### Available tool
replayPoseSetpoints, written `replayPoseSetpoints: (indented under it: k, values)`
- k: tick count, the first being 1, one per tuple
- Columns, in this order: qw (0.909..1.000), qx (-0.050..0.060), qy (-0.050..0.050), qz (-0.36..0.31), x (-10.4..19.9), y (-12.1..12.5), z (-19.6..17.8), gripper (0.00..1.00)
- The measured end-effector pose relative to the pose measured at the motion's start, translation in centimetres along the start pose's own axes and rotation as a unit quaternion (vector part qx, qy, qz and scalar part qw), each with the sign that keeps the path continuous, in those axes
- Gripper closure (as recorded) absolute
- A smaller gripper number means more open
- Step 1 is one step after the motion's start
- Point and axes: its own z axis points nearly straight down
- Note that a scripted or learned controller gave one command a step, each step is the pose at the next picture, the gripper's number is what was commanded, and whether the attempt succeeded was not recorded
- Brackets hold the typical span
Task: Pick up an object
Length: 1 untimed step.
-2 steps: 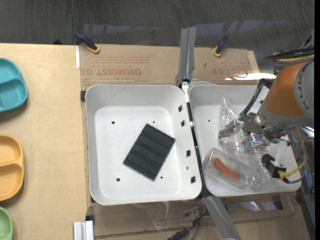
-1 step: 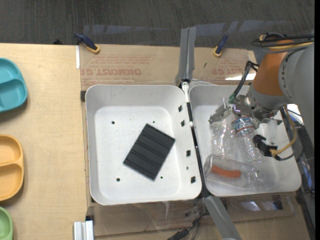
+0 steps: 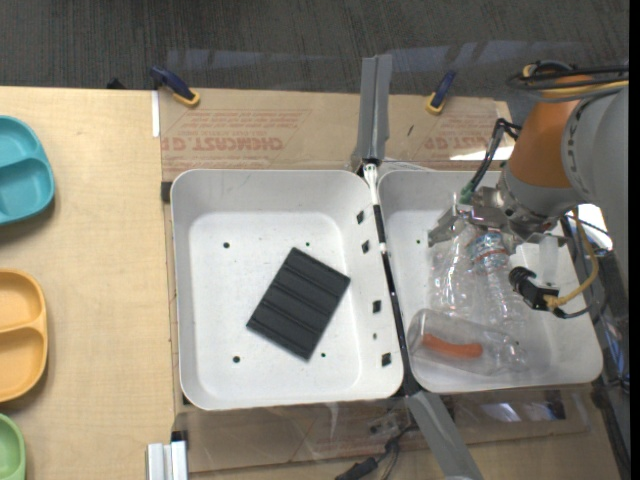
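Crumpled clear bottle (image 3: pixel 480 280) lying in the middle of the right-hand bin (image 3: pixel 410 223), see-through, hard to trace at the edges. Below it, toward that bin's near rim, a clear tub (image 3: pixel 432 330) on its side with a small orange stick (image 3: pixel 452 347) showing through; touching the bottle or just beside it, cannot tell. More clear plastic bunched along the same bin's near wall.

Gripper (image 3: pixel 487 230) low over the far half of the right-hand bin, right at the top end of the bottle, tip lost in the plastic glare. Open or closed on anything: cannot tell. Nothing clearly seen lifted off the bin floor.

Grey arm (image 3: pixel 595 148) reaching in over the right-hand bin's far outer corner, orange band (image 3: pixel 545 153) just above the wrist. Yellow and black cable (image 3: pixel 560 300) looping off the wrist over that bin's outer side.

Beside the right-hand bin, sharing its inner wall, the left-hand bin (image 3: pixel 215 268). In it a black ribbed slab (image 3: pixel 299 302), flat, turned at an angle, near the middle, clear of the walls.

Cardboard sheet (image 3: pixel 250 133) under and behind both bins, held by two blue and yellow clamps (image 3: pixel 175 85) at its far edge. Well away from the right-hand bin, past the other one, a wooden table (image 3: pixel 90 268) with a teal tray (image 3: pixel 20 178), a yellow tray (image 3: pixel 18 333) and a green tray (image 3: pixel 8 450) at the view's edge. Dark carpet (image 3: pixel 300 18) beyond
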Motion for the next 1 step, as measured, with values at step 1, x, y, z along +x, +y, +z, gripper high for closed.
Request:
replayPoseSetpoints:
  k: [1]
  values:
    - [0.9975,-0.001,0.000,-0.070,5.71,2.42,-9.10,1.00]
